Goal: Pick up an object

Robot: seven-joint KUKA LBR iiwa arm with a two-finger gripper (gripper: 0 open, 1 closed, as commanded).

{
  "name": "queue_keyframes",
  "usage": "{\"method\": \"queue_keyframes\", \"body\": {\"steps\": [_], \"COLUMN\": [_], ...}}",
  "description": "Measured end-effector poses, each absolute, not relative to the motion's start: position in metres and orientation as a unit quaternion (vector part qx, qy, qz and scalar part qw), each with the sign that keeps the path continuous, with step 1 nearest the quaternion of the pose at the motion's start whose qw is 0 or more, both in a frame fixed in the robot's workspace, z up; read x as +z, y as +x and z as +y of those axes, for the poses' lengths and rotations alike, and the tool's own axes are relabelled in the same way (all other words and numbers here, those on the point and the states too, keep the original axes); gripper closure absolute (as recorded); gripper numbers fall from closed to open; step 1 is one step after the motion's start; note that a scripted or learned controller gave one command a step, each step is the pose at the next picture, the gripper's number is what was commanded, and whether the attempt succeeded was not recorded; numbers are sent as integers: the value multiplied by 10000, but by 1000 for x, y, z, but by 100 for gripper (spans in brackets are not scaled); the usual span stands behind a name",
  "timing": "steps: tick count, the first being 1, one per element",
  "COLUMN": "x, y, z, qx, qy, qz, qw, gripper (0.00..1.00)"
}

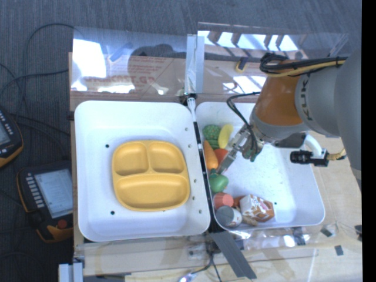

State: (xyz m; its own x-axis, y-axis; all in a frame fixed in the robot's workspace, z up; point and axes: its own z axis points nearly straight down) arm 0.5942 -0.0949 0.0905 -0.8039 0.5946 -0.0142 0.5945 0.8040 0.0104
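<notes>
Two white bins sit side by side on the counter; the left bin [94, 122] carries a yellow divided tray [151, 174], and the right bin [294, 192] holds the loose objects along its left wall. From the top of that wall downward lie a green-and-yellow piece [217, 135], an orange carrot-like piece [210, 155], a small red piece [221, 155], a green rounded piece [218, 183], a red piece [223, 200], a grey round object [228, 217] and a brown-and-white packet [257, 209]. The gripper [225, 159] reaches in from the right at a slant; its fingers [222, 162] point down-left toward the red and carrot pieces; whether they are apart or together cannot be told, and nothing is seen held between them.

The step in hand appears to be the approach to a grasp. Recommended practice: select one piece with free space on both sides; the cluster against the wall is crowded, so a finger may land on a neighbour or on the bin divider [198, 151]. Descend slowly; centre the chosen piece between the fingers before closing; rounded toy shapes tend to squirt sideways under off-centre pressure. Lift straight up; confirm the piece rises with the fingers before moving away.
</notes>
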Motion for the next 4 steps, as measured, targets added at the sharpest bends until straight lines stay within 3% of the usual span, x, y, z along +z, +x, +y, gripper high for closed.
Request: {"method": "queue_keyframes", "body": {"steps": [1,2,3,4], "x": [90,90,89,87], "y": [608,593,609,635], "z": [-102,-102,-102,-105], "qx": [30,39,25,-33], "qy": [3667,4263,5071,5724], "qz": [9303,9045,8619,8199], "qw": [42,75,32,-94], "gripper": [0,0,0,0]}}
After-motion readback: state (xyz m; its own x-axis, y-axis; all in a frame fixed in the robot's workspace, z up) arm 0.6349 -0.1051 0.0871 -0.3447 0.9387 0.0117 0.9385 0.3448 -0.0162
